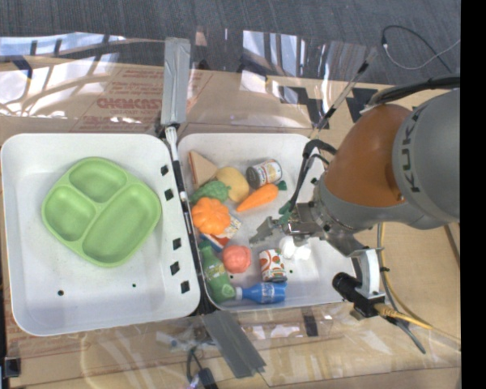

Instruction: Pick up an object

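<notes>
Glossy plastic carrot [257, 197] lies tapered beside the metal end effector [269, 230].

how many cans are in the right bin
2. One can lies near the back of the right bin, beside the carrot. The other can stands toward the front, just below the gripper. The arm may hide more.

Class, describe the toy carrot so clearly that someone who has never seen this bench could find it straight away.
Find the right-hand white bin, the one crowded with toy food. Near its middle, just below a small tin can and right of a yellowish potato, lies the carrot. It is the only long, tapered orange piece, lying at a slant; the other orange toy nearby is round and lumpy.
</notes>
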Motion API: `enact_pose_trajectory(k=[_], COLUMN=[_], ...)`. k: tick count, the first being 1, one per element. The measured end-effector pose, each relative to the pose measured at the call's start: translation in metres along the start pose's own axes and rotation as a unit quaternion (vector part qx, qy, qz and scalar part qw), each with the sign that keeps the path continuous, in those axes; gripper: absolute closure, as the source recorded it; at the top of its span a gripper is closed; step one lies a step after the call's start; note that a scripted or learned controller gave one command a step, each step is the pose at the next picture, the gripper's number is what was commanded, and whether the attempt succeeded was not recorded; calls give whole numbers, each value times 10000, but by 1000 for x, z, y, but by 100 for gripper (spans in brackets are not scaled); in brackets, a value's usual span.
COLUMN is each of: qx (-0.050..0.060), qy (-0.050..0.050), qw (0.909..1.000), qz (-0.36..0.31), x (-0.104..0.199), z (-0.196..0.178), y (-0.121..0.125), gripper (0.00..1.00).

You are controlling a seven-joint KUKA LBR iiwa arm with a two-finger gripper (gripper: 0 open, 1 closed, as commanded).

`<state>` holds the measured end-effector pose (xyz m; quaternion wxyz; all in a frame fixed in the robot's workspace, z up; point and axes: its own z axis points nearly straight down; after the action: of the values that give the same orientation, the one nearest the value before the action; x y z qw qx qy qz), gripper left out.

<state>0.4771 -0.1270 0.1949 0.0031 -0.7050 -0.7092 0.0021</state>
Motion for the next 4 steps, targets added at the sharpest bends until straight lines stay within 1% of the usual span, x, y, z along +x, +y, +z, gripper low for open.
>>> enact_pose_trajectory(k=[1, 2, 3, 4], qx=[20, 18, -9, -3], qy=[0, -1, -4, -2], qw=[10000, 10000, 9988, 9999], qz=[-26, -26, -490, 151], x=[0, 0, -40, 10], z=[-9, -9, 32, 62], y=[1, 1, 67, 38], gripper=[100, 0, 0, 0])
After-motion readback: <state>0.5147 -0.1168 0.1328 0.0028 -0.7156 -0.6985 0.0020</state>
